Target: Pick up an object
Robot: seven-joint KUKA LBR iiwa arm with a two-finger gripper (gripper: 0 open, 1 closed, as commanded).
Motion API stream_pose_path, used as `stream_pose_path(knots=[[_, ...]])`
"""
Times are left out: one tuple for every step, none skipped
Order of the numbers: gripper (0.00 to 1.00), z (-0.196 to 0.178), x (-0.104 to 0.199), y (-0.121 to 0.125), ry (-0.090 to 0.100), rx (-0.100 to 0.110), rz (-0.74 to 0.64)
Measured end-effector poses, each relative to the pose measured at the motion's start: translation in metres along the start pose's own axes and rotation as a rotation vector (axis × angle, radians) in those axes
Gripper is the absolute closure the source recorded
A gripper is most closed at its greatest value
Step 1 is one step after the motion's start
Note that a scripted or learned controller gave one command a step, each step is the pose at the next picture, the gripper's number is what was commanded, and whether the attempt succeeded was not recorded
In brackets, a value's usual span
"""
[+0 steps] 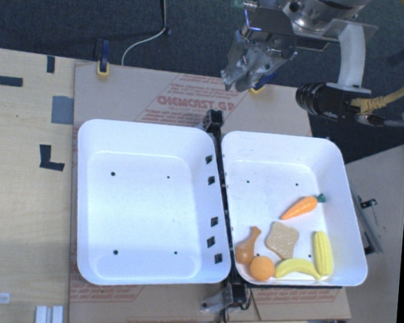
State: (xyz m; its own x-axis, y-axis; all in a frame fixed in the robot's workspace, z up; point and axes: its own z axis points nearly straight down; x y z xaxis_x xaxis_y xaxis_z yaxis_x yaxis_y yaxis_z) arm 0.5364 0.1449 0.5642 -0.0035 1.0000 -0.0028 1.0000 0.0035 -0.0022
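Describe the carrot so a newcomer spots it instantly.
Look in the right bin, where the toy foods cluster in the near corner. The carrot lies at the top of that cluster, above the bread slice: the only tapered orange piece with a green tip.

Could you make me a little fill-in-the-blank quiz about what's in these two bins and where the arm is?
1. All the toy food lies in the ____ bin.
2. The carrot is coloured ____.
3. The corn cob lies beside a yellow ____.
4. The end effector hangs above the cardboard, ____ both bins.

Missing words: right; orange; banana; outside
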Motion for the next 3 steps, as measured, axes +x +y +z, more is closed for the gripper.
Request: stream_pose_path(knots=[[1.0, -0.01, 0.0, 0.0, -0.001, 0.001, -0.001], [1.0, -0.019, 0.001, 0.0, -0.001, 0.001, -0.002], [1.0, 0.032, 0.039, -0.055, 0.002, 0.004, -0.003]])
